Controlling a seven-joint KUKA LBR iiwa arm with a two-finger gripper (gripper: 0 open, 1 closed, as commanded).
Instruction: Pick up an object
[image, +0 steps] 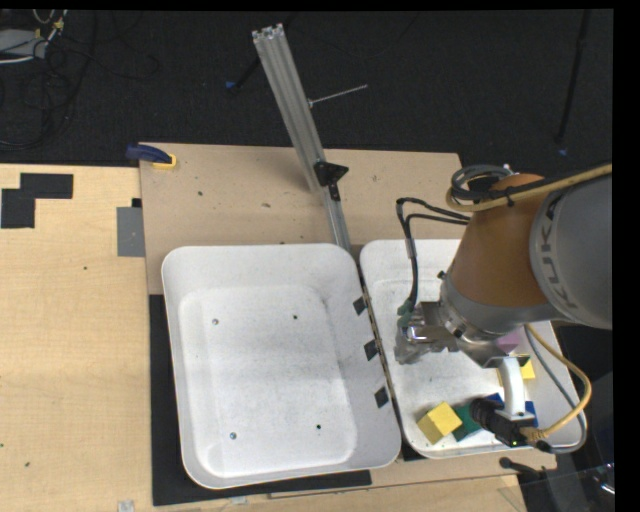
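Note:
My gripper (413, 342) reaches down into the left part of the right bin (392, 262), close to the divider between the two bins. The broad grey and orange arm covers much of that bin. A yellow block (436, 423) lies near the bin's front edge, below and slightly right of the gripper and apart from it. A green object (469, 422) sits right beside the block. A small yellow piece (527, 370) and a blue piece (527, 410) peek out further right. I see nothing between the gripper's tips from this angle.
The left bin (200, 275) stands beside the right one, separated by a rim with black clips (370, 350). A slanted aluminium rail (295, 110) rises behind the bins. The wooden bench surrounds both.

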